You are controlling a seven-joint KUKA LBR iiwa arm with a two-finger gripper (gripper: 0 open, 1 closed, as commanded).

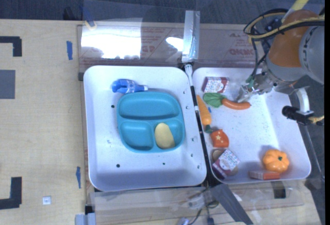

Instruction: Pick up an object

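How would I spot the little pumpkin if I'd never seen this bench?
Look at the right bin, the one crowded with toy food. Go to its near right corner: the pumpkin sits there, just above a flat reddish stick. It is the only round, ribbed orange thing; the carrot by the divider is long and thin.

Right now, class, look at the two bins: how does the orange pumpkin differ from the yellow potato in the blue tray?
The pumpkin is orange and ribbed; the potato is pale yellow and smooth. The pumpkin sits on the right bin floor near its front corner; the potato lies in a compartment of the blue tray in the left bin. Both are small, rounded toy foods.
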